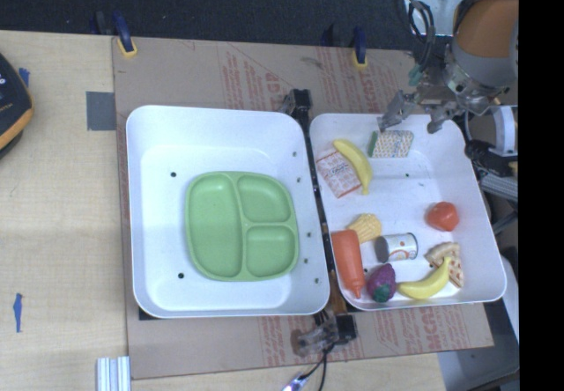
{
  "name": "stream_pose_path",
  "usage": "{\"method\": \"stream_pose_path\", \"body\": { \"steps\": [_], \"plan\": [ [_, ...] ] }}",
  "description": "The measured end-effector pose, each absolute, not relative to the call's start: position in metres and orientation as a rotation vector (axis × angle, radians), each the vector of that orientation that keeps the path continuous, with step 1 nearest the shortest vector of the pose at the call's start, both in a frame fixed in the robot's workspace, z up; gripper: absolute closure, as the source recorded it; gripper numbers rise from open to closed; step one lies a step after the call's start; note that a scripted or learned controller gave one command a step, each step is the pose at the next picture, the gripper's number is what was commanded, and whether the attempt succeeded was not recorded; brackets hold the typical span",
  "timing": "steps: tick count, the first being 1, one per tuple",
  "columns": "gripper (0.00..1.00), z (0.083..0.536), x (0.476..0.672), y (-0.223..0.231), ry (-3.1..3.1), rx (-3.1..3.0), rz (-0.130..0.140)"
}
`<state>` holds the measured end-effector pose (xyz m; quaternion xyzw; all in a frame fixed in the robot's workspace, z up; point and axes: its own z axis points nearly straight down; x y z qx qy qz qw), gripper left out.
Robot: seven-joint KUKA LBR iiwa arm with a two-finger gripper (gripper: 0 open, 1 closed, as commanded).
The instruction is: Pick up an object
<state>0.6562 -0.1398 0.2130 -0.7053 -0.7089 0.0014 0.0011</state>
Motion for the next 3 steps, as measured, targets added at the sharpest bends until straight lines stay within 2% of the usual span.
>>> {"method": "stream_pose_path", "body": {
  "steps": [1, 2, 3],
  "plan": [
    [0.0, 0.096, 0.642, -0.102, -2.228, -2.22, -0.001],
    [0.0, 0.096, 0.658, -0.099, -2.229, -2.22, -0.001],
    [1.0, 0.108, 0.659, -0.098, -2.231, -2.217, -0.005]
  ]
}}
